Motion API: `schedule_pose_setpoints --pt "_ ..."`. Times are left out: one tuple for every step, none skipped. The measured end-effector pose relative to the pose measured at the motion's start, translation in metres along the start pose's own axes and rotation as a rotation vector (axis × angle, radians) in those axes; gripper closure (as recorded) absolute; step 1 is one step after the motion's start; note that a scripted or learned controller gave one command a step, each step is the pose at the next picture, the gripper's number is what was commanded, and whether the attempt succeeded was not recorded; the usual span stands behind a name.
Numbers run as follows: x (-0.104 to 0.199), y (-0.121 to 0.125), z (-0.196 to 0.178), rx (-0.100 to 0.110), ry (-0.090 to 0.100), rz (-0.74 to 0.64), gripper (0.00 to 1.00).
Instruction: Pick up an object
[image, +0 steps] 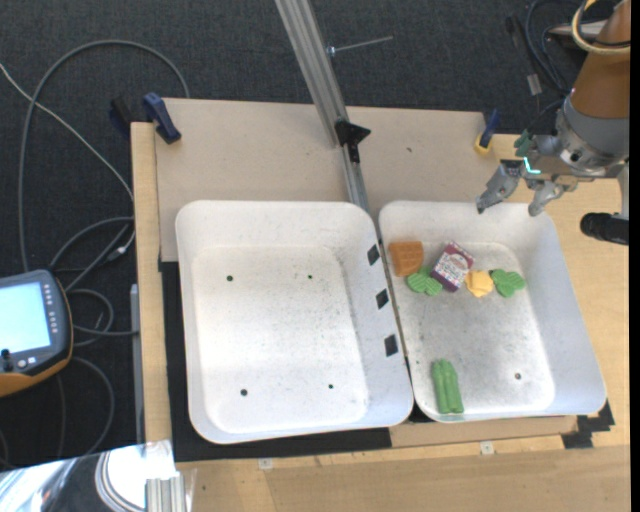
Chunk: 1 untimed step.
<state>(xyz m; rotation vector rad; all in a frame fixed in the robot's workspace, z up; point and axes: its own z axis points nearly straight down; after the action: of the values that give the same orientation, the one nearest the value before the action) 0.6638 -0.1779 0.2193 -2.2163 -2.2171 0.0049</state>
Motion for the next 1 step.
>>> schedule_pose_setpoints --pt "0.0001 0.0010 -0.0033 -0.004 -0.002 -0.002 0.00"
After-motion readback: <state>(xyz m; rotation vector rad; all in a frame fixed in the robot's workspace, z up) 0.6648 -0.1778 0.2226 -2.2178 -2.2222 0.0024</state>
